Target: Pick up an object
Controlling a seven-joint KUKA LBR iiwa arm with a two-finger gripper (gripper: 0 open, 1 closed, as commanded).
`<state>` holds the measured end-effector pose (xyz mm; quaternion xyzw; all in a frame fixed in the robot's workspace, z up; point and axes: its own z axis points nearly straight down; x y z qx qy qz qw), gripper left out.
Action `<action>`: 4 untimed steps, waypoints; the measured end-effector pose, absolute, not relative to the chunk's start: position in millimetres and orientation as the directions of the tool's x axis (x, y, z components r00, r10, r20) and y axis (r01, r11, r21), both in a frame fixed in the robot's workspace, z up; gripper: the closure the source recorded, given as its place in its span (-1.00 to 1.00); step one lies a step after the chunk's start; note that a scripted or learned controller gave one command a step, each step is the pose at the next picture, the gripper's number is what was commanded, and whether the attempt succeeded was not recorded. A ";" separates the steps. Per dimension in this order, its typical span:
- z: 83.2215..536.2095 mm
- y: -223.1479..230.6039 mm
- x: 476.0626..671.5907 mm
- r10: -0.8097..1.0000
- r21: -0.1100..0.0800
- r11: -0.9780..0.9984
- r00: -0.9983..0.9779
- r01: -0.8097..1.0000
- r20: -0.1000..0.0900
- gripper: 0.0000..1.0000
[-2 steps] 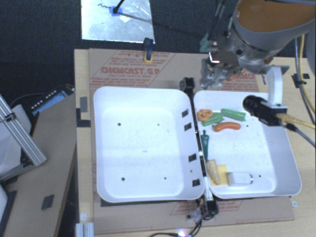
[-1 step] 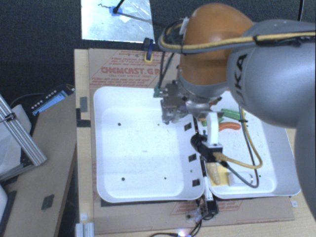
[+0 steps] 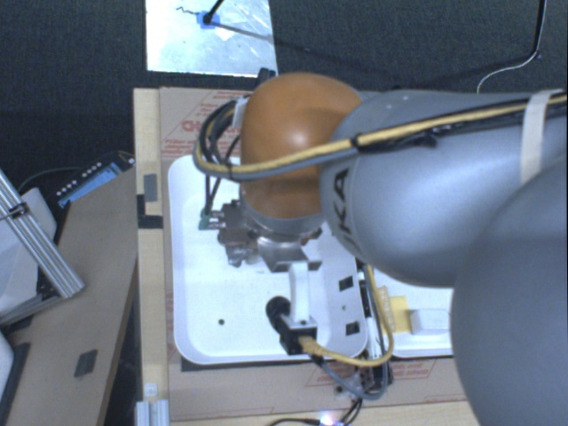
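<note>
The arm (image 3: 444,193) runs off the edge from 2 to 5 o'clock and covers most of the right bin (image 3: 426,353), of which a strip shows at 4 o'clock. There a yellow thing (image 3: 397,313) and a white thing (image 3: 433,321) lie half hidden under the arm; what they are cannot be told. The gripper (image 3: 238,252) is largely masked by the arm above it. In the left bin (image 3: 191,264), a dark speck (image 3: 222,321) at 7 o'clock is too small to identify.
</note>
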<state>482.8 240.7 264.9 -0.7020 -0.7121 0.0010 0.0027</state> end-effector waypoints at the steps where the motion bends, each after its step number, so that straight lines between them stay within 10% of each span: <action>1: 356.7 221.9 487.8 1.000 0.010 0.004 -0.004 1.000 0.005 1.00; 3: 289.3 237.1 485.0 1.000 -0.005 0.008 -0.008 1.000 0.000 1.00; 4: 289.9 153.3 501.3 1.000 0.001 -0.007 0.007 1.000 -0.002 1.00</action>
